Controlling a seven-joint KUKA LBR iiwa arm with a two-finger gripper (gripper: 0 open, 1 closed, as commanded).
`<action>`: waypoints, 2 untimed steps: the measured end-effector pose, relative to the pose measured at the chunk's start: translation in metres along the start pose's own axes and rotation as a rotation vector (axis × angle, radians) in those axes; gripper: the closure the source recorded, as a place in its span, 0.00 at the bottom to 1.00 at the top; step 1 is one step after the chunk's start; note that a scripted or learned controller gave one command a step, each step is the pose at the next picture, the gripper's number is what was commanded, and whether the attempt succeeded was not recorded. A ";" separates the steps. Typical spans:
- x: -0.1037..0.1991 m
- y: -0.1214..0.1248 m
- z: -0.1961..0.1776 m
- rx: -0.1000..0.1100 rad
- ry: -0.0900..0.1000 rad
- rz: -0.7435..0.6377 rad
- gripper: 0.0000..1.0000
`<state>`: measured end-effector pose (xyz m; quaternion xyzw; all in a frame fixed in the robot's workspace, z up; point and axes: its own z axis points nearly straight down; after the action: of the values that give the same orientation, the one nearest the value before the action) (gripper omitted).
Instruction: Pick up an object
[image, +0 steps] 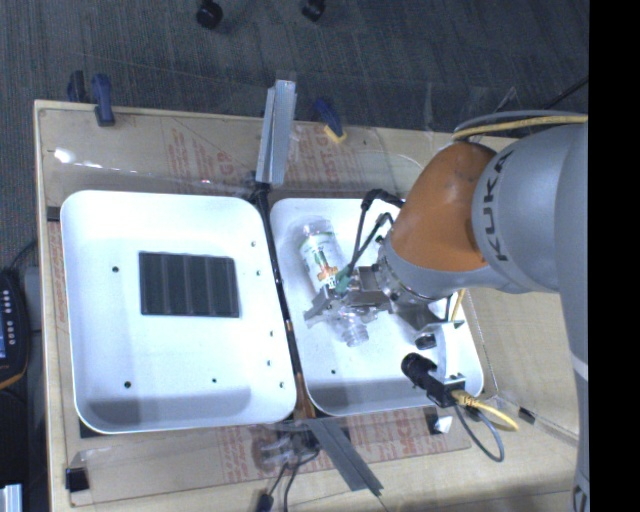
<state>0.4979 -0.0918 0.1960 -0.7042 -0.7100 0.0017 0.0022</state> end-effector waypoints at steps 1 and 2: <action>0.026 0.049 -0.079 -0.006 -0.001 -0.090 0.00; -0.028 0.037 -0.039 -0.001 -0.001 0.012 0.00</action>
<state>0.5358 -0.1193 0.2345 -0.7085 -0.7057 0.0017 0.0015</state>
